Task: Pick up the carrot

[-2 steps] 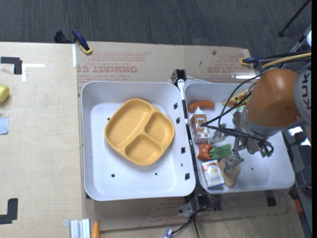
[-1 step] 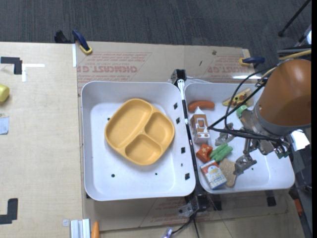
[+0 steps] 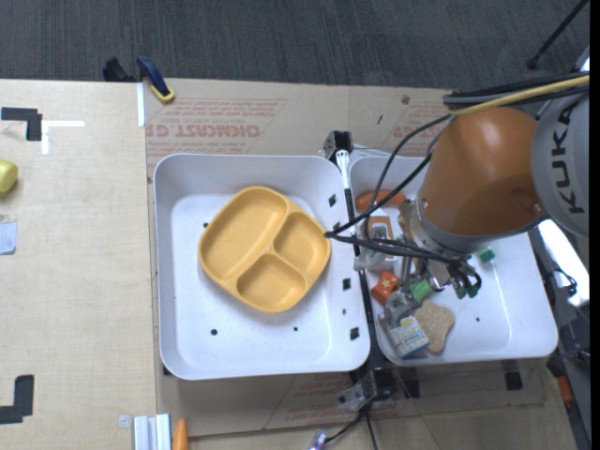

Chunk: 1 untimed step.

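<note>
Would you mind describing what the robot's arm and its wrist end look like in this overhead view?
The arm is grey with a broad, glossy orange band bulging above the wrist, and black "KUKA" lettering runs along the grey casing. Thin black cables loop from the arm toward the wrist. Below the band, the gripper is a cluttered dark metal assembly with small green parts.

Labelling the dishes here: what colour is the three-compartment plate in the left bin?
Yellow-orange all over, plain; the divided plastic plate is unobstructed in the camera view.
</note>
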Tool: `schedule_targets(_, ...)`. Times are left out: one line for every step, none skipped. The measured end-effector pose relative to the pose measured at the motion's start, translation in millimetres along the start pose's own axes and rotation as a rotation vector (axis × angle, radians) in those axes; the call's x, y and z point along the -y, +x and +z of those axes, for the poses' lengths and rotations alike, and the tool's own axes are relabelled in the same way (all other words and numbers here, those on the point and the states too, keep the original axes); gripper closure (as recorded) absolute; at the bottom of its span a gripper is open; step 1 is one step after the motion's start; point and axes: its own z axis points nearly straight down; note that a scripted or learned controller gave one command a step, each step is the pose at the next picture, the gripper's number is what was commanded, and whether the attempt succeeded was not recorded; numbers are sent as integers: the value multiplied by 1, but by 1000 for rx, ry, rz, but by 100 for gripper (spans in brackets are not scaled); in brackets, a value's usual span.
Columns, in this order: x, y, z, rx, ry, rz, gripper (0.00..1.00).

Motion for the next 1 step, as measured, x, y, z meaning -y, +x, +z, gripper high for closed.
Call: schedule_targets(-8,-7,0,-1,0,-230,0)
